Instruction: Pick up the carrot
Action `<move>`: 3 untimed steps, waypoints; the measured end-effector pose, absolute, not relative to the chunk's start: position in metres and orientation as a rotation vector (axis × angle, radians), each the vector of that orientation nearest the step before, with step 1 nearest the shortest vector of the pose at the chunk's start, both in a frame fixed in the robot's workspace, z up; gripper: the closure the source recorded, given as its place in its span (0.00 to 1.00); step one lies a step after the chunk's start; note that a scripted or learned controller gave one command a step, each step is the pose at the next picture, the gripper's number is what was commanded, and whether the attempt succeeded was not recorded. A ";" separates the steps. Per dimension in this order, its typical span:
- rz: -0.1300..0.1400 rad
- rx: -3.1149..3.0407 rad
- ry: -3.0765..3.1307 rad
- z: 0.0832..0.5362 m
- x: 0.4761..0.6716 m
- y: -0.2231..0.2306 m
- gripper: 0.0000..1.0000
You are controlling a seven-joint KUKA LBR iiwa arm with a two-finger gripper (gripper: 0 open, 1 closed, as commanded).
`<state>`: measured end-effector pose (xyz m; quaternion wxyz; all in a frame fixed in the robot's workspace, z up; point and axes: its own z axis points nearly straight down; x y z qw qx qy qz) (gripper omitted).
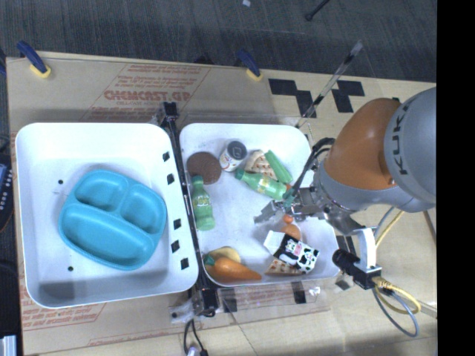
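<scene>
From the camera view, the long orange carrot (234, 271) lies at the near edge of the right shallow white bin (223, 133), toward its near-left corner, just beside a yellowish rounded item (226, 255). The grey two-finger gripper (280, 212) hangs over the bin's right-hand middle, well apart from the carrot; how far it is open cannot be told. A blue divided plastic tray (113, 217) rests in the left white bin (33, 147).

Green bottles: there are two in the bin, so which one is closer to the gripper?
The green bottle lying tilted near the bin's right side, just up-left of the gripper. The other bottle lies by the left wall, beside the divider, much farther away.
</scene>
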<state>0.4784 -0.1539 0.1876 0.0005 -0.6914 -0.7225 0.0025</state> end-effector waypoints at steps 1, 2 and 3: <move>0.008 -2.350 -2.072 0.138 0.476 -0.095 0.00; 0.004 -1.848 -2.529 0.091 0.476 -0.103 0.00; 0.006 -1.831 -2.539 0.101 0.476 -0.103 1.00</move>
